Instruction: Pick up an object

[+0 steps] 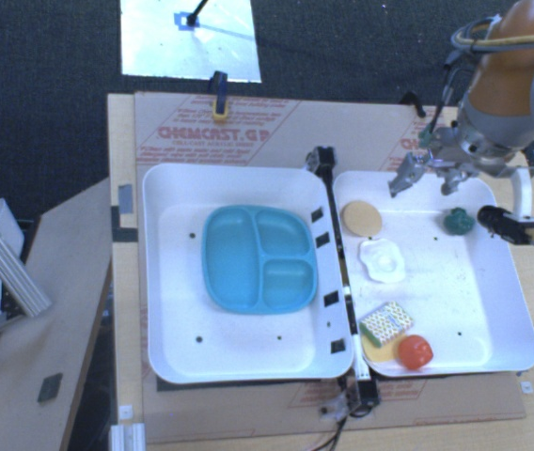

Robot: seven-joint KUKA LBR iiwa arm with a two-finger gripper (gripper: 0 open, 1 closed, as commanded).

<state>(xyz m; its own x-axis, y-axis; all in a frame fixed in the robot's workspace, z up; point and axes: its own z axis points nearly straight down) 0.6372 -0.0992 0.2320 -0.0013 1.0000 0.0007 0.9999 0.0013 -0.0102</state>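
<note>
The two fingers (pixel 406 178) hang spread apart with nothing between them, one pointing down-left and the other at about the far rim of the right bin (pixel 507 280). The gripper (pixel 429 178) sits above that bin's far edge, beside the grey arm (pixel 521 73) with its orange band, which comes in from the upper right.

Just near and left of the fingers a tan round disc (pixel 362 218) lies flat on the bin floor. To the right of it, near the bin's right wall, sits a dark green lump (pixel 457 220), which may be a toy vegetable, though it is too small to be sure. Toward the middle lies a white fried-egg shape (pixel 382 260). At the near left corner a speckled yellow-green block (pixel 386 323) rests beside a red-orange tomato-like piece (pixel 415 350), the two just touching or nearly so.

The left bin (pixel 168 252) holds a blue divided plate (pixel 258 257), lying flat near its centre.
</note>
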